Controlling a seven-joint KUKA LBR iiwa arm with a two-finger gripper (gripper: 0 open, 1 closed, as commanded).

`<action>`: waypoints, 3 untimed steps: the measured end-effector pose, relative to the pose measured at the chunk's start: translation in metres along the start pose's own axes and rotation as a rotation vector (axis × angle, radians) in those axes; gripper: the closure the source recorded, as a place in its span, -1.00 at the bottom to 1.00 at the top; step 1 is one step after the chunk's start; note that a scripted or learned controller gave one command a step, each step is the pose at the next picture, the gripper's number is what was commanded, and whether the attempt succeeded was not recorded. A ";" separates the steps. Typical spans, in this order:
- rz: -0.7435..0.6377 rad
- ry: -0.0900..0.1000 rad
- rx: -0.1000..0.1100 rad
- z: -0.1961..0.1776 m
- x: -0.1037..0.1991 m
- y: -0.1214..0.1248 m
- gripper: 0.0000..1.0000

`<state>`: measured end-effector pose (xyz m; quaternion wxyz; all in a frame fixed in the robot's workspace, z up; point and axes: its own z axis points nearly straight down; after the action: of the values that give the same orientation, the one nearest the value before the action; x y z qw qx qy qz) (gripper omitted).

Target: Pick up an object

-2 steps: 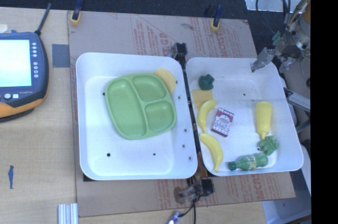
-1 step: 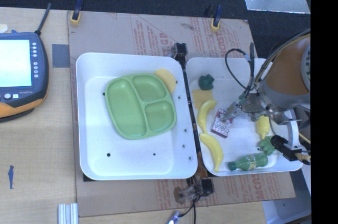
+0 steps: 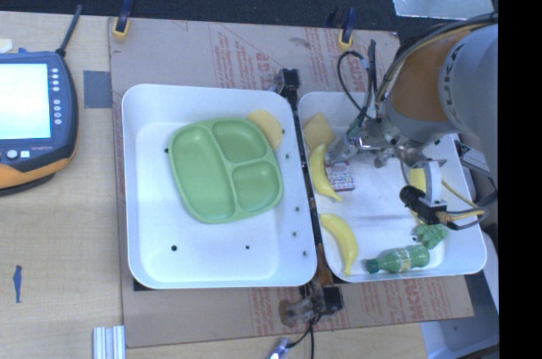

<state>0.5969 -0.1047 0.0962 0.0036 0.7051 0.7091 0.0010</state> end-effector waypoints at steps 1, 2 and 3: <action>0.003 0.003 0.002 0.000 0.007 0.051 -1.00; 0.000 0.005 0.003 0.000 -0.001 0.062 -1.00; 0.003 0.002 0.000 0.000 -0.061 0.061 -1.00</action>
<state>0.6588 -0.1655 0.0965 0.0027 0.7063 0.7079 0.0015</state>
